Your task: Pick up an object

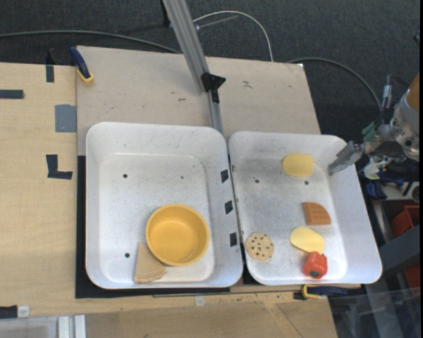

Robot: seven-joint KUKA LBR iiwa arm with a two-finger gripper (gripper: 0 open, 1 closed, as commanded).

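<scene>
The hand [347,155] hovered at the right rim of the right bin [352,210], holding nothing; its opening could not be determined. The right bin contained a yellow disc [297,165], a brown block [316,213], a yellow lemon-shaped piece [307,239], a red pepper [315,265] and a cookie [259,246]. The left bin [113,153] held a yellow bowl [176,234] touching a tan wedge [148,267].

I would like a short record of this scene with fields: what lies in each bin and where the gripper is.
left bin: round yellow plastic bowl, tan flat wedge piece touching it
right bin: pale yellow round piece, brown square cracker, chocolate chip cookie, yellow oval piece, red pepper toy
gripper: over right bin's far right rim, holding nothing
</scene>
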